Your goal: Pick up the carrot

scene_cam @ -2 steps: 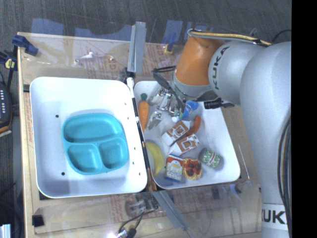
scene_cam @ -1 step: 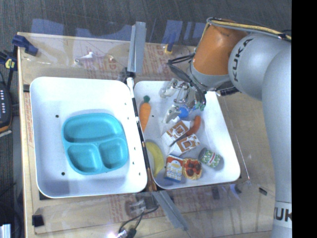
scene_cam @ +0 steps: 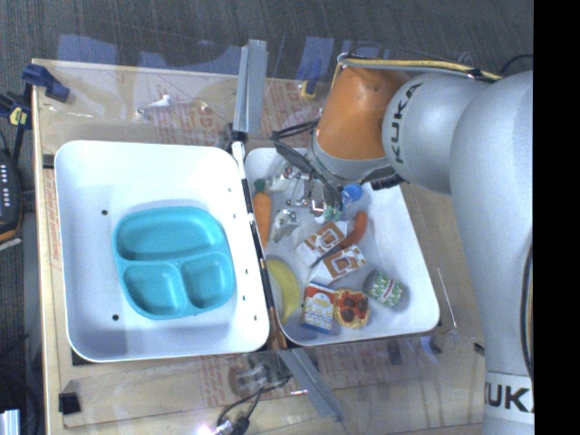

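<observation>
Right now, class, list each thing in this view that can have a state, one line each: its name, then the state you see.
Carrot: lying in the right bin, by its left wall, not held.
Banana: lying below the carrot.
Blue tray: flat in the left bin, compartments bare.
Gripper: low over the right bin, beside the carrot.
Green can: on its side.

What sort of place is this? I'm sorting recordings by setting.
Probably a robotics lab bench: a KUKA arm reaches over two white bins, one full of toy food, including a carrot.
</observation>
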